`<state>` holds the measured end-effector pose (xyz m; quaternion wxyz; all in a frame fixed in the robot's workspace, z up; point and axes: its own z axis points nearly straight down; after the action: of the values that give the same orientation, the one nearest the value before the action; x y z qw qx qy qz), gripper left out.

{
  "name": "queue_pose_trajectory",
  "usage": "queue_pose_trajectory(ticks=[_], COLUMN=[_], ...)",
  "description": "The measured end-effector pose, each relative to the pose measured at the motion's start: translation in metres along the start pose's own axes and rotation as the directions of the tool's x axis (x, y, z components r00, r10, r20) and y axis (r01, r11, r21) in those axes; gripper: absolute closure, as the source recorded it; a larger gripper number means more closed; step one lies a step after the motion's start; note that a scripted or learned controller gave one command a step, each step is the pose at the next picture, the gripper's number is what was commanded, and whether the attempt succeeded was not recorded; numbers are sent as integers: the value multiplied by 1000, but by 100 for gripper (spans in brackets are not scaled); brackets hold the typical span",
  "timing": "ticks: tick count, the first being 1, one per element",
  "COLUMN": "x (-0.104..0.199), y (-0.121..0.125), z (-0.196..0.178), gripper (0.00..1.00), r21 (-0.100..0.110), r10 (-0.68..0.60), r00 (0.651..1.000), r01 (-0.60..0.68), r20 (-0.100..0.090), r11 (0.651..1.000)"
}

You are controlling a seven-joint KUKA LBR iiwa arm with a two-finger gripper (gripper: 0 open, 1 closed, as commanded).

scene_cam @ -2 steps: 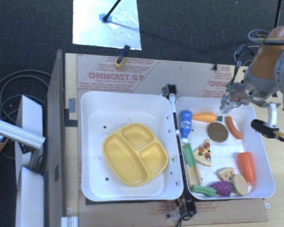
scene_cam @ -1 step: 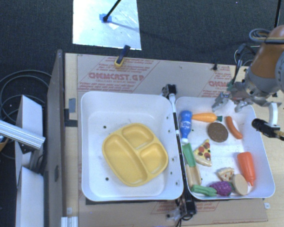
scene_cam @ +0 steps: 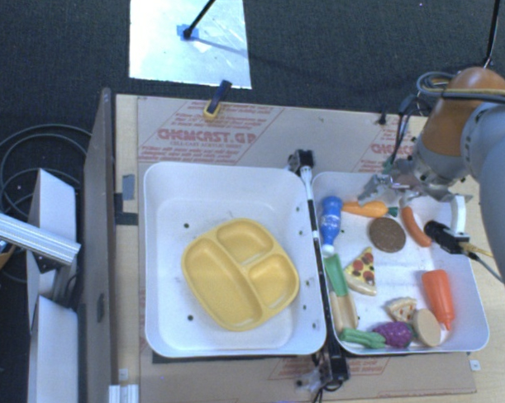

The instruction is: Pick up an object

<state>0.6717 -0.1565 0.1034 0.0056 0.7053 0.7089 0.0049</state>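
Orange carrot (scene_cam: pixel 366 210) lies at the right bin's (scene_cam: pixel 478 328) far end, just beside our tool (scene_cam: pixel 391 186); its grip state we cannot tell. Neighbouring sausage (scene_cam: pixel 415 226) and cookie (scene_cam: pixel 387 234) could foul a pick.

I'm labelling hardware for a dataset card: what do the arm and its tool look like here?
The arm is a rounded, smooth grey body with an orange band near the wrist. Thin dark cables loop around that joint. The tool is a small grey metal assembly, too blurred to make out finer detail. A black-and-white fitting sticks out below the arm.
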Motion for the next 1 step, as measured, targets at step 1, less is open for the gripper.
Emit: queue_pose_trajectory(ticks=[1], x=[-1], y=[-8], z=[8], gripper=[0], r21=[-9], r10=[1], r00=[1000], r01=[-2], r20=[-5], r11=[1000])
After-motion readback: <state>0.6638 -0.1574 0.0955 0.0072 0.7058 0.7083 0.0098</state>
